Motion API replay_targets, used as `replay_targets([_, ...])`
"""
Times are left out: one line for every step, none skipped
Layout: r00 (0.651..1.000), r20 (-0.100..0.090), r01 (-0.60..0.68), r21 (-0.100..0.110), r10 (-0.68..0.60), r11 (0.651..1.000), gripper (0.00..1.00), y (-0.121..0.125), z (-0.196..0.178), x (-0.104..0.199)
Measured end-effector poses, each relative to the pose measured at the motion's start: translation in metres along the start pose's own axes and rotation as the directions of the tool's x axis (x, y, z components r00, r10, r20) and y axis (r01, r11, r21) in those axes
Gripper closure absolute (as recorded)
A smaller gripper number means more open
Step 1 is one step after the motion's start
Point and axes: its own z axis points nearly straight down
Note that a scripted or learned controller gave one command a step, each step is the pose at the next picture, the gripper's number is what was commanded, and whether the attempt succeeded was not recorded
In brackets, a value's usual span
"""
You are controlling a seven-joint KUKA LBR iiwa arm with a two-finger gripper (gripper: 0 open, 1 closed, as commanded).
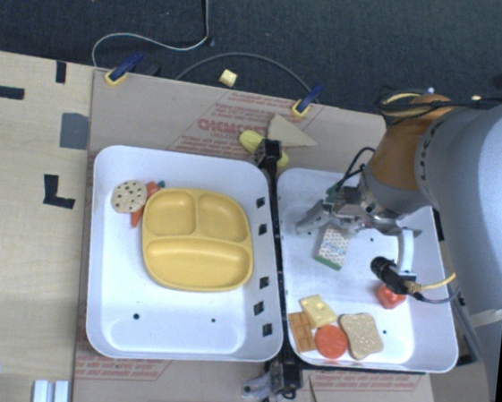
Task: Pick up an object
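Looking down at the right bin (427,351), you find the gripper (339,222) hanging over its upper middle, with the grey arm (470,176) and its orange band (400,154) coming in from the right. Just under the fingertips you see a small speckled green-and-white block (333,247), tilted, its top edge tucked up against the finger ends. The fingers seem narrowly set around that top edge, but you cannot tell for sure whether they grip it or merely touch it, nor whether the block is off the bin floor.

Near the front wall of this bin lie a cluster of toy foods: a yellow cheese wedge (317,309), a cracker (303,331), a red tomato slice (332,342) and a bread slice (362,334), all well apart from the gripper. A small red piece (390,298) sits near the right side.

In the left bin (111,324) you have a yellow divided plate (198,239) and, beside its upper left corner, a cookie (128,196).
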Motion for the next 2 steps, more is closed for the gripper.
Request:
replay_targets([1.0, 0.002, -0.001, -0.007, 0.001, 1.0, 0.0, -0.01, -0.0012, -0.0217])
replay_targets([1.0, 0.003, -0.001, 0.004, 0.001, 1.0, 1.0, -0.0131, -0.0068, -0.0217])
